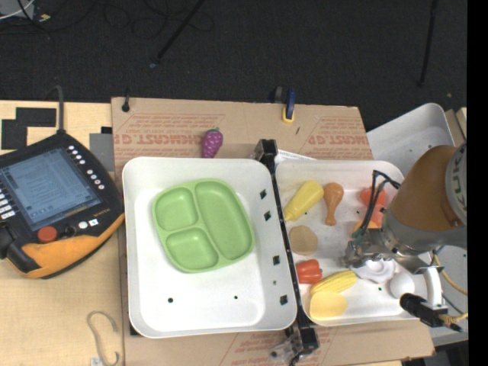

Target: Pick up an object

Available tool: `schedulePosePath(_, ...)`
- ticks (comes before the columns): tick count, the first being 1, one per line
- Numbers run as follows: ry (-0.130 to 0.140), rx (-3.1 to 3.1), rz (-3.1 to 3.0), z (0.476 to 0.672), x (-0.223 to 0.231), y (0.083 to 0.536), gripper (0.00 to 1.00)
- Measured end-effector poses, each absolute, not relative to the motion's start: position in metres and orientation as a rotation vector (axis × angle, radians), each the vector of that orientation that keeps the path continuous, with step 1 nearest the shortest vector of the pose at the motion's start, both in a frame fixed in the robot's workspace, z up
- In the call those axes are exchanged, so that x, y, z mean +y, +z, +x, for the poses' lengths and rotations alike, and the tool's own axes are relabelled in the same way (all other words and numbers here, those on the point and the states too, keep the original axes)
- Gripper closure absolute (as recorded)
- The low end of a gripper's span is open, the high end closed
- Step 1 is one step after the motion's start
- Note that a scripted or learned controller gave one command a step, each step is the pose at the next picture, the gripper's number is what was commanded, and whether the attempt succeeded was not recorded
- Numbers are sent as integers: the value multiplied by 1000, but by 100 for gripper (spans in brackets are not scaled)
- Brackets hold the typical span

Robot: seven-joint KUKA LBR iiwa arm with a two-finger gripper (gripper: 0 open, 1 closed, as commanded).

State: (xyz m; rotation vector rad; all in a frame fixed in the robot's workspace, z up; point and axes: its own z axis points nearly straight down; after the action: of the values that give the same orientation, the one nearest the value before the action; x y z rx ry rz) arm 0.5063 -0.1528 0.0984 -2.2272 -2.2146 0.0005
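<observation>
Yellow corn (pixel 333 284) just beside gripper (pixel 366 256)

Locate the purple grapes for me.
The purple grapes lie outside both bins, on the cardboard just behind the left bin's back rim, up and right of the green divided plate.

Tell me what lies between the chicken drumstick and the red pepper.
In the camera view, a round tan piece lies between the drumstick and the red pepper, on the right bin's floor.
</observation>
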Motion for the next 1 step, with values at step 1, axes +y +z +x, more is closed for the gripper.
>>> schedulePosePath(1, -1, -2218, -2225, 503, -152, 141, 100)
